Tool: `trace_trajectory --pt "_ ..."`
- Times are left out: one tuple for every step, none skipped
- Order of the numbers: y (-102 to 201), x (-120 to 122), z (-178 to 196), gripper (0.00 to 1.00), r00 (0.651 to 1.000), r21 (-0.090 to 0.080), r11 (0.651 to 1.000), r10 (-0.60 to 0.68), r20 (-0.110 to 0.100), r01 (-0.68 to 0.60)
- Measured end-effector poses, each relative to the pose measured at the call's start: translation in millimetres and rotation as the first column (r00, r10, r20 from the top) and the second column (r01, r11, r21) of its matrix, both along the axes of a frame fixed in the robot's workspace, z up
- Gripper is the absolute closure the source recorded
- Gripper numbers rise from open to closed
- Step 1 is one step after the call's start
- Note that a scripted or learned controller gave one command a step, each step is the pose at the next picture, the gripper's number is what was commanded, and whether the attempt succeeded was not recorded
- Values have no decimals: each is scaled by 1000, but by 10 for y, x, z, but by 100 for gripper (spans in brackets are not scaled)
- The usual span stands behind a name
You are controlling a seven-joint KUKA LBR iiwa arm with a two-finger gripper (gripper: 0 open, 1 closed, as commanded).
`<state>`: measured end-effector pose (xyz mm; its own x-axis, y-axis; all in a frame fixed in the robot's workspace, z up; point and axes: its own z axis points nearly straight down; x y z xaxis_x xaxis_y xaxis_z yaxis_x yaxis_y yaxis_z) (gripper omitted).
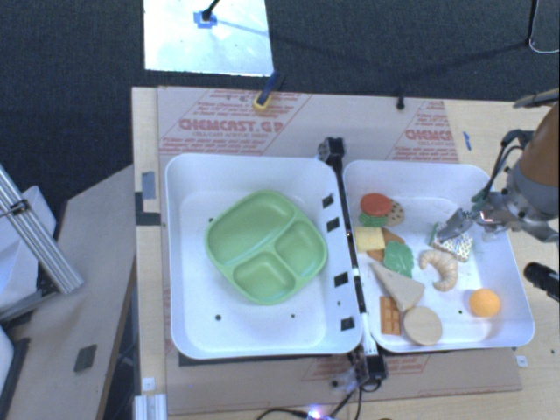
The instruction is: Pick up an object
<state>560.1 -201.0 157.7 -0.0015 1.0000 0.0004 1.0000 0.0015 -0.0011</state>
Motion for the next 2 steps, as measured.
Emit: trace_trajectory --pt "5 -76 -447 0 1000 0 1000 0 2 0" --pt "-16 -33 -653 0 1000 -4 1000 -1 10 1"
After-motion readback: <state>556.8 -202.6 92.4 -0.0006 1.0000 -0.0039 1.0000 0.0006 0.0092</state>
